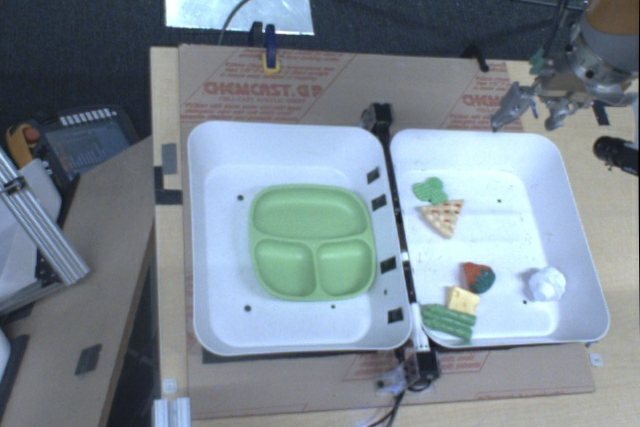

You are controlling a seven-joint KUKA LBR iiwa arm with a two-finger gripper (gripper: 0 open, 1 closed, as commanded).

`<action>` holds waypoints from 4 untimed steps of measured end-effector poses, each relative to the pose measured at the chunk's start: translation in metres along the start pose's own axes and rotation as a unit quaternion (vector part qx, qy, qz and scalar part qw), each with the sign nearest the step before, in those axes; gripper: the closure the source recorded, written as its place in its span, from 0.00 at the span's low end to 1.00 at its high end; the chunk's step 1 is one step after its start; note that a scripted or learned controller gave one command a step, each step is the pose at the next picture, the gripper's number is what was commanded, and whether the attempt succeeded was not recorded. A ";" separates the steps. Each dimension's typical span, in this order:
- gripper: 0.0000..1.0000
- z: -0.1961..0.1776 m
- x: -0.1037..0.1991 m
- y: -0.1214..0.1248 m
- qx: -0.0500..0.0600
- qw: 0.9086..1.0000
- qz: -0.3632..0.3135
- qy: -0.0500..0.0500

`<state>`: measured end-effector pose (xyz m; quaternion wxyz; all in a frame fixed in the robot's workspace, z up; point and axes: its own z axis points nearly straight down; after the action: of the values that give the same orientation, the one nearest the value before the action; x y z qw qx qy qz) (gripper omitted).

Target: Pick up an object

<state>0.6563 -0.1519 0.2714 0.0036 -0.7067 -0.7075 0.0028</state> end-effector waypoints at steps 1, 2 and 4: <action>0.00 -0.007 0.000 0.002 -0.005 1.000 -0.001 -0.001; 0.00 0.055 0.000 -0.002 -0.003 1.000 0.000 0.000; 0.00 0.156 -0.006 0.003 -0.004 1.000 -0.001 -0.001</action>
<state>0.6577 -0.1582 0.1152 0.0002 -0.7058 -0.7084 0.0004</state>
